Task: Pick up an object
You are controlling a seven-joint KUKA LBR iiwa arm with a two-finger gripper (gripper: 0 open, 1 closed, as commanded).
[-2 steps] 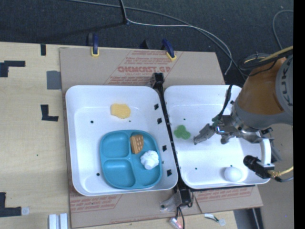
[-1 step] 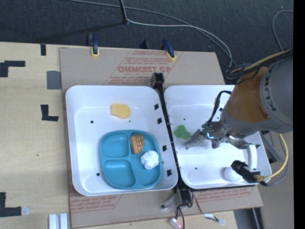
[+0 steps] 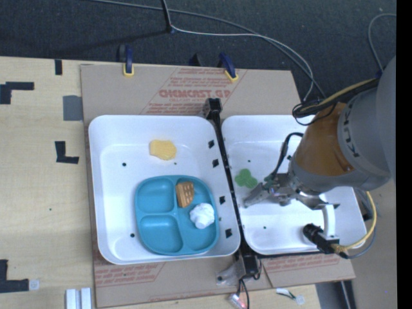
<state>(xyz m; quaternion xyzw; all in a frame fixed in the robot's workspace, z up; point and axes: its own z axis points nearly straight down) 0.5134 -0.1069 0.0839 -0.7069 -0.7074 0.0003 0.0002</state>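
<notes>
My gripper (image 3: 252,194) is low in the right bin (image 3: 335,129), near its left wall, reaching in from the right. Its fingers stand open, and I see nothing between them. A small green object (image 3: 244,177) lies on the bin floor just above and left of the fingertips, apart from them. In the left bin (image 3: 103,172) a yellow object (image 3: 163,149) lies near the back. A blue divided plate (image 3: 154,227) there carries a brown waffle-like piece (image 3: 185,194) and a white lump (image 3: 202,215).
A black divider (image 3: 222,166) runs between the two bins. The arm's grey and orange wrist (image 3: 328,153) covers the right bin's right half. Cables (image 3: 347,246) hang by its front right corner. Both bins rest on cardboard (image 3: 187,92).
</notes>
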